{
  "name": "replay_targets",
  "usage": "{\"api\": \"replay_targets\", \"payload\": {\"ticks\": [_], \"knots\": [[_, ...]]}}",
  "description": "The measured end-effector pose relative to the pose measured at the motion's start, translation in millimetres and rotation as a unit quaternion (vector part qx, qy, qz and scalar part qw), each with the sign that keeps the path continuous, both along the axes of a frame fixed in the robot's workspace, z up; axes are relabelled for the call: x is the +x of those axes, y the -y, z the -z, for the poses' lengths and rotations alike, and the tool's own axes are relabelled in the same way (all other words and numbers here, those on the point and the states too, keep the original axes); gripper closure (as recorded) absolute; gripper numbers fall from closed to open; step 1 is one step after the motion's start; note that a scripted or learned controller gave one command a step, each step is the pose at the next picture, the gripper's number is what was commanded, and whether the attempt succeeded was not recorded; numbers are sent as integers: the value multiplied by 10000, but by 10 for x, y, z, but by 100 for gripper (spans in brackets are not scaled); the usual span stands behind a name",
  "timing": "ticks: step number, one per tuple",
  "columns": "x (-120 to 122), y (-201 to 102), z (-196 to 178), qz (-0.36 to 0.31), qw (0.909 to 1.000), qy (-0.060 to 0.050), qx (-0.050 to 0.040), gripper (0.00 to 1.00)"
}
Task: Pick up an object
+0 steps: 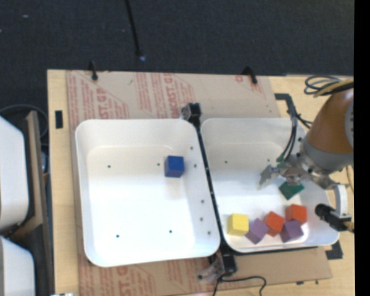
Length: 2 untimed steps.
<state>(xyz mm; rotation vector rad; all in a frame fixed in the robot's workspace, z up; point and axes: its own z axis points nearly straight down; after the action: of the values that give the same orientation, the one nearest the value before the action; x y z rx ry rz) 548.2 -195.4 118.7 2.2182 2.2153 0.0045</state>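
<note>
Jaws spread apart over right bin [246, 134], green block [290, 190] just beside, ungripped.

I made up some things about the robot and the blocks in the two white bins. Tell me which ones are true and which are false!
1. The blue cube sits alone in the left bin. True.
2. The yellow cube is in the left bin. False: it lies in the right bin, near the front wall.
3. The gripper is over the right bin, next to a green block. True.
4. There are two purple blocks in the right bin. True.
5. The two orange blocks are stacked on the blue cube. False: they lie in the right bin, by the purple ones.
</note>
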Motion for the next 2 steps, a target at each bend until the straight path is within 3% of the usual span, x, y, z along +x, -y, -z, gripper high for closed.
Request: {"api": "replay_targets", "payload": {"ticks": [1, 2], "knots": [[7, 8, -111, 5, 10000, 13, -4, 100], [61, -11, -731, -7, 10000, -3, 5, 100]]}}
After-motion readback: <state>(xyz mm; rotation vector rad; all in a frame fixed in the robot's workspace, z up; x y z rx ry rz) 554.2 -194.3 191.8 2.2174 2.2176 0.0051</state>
